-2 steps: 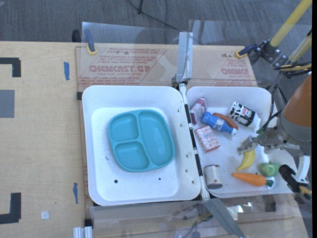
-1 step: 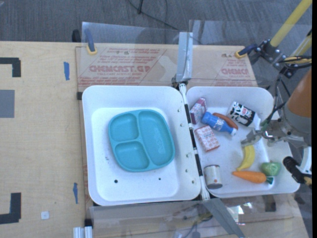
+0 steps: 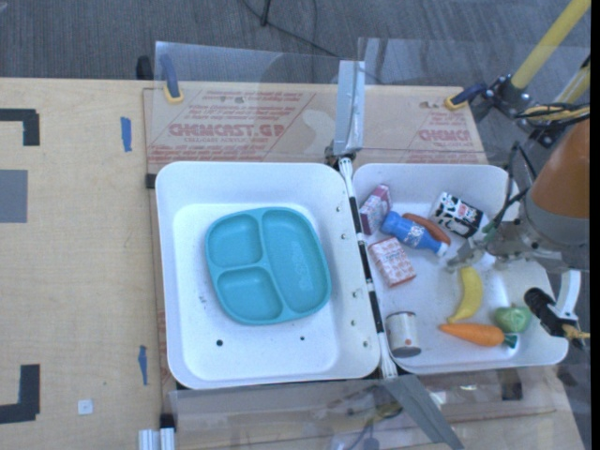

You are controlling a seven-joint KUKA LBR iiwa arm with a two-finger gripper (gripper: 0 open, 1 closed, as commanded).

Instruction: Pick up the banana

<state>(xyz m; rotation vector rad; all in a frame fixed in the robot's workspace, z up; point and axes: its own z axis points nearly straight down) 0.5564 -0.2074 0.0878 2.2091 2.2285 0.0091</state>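
Camera view, banana (image 3: 469, 293): it is lying in the right bin (image 3: 412, 172), toward that bin's right half, apart from its walls.
Tool (image 3: 480, 249): it is hanging just above the banana's upper end; whether it is open or closed, I cannot tell, and nothing is showing as gripped.
Key relation: the banana is sitting directly below and slightly left of the tool, its long axis running nearly up and down the view, curving left at the bottom.
Neighbours: a carrot (image 3: 473, 334) is lying just below the banana's lower tip, a green toy (image 3: 512, 319) to its right.
Look: plain yellow, short, gently curved, fully exposed.
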